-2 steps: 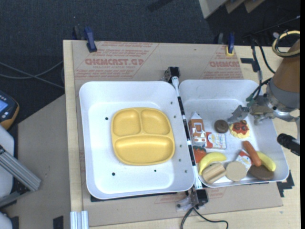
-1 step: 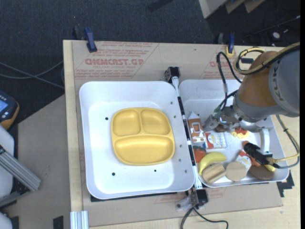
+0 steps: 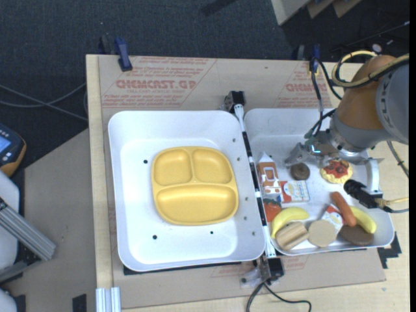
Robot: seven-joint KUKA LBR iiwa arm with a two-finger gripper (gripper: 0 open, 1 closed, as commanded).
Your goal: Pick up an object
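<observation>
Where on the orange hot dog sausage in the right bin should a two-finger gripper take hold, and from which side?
Probably mid-length, coming straight down from above. The sausage is a long, thin piece lying flat and slanted on the right bin floor, so closing across its narrow width suits it. Its lower end sits close to the banana, so the middle looks freer.

Two white bins (image 3: pixel 130 194) sit side by side on the surface (image 3: pixel 97 142): the left holds one yellow divided plate (image 3: pixel 194 185), the right about ten small toy foods (image 3: pixel 305 229), two of them bananas (image 3: pixel 289 215).
</observation>
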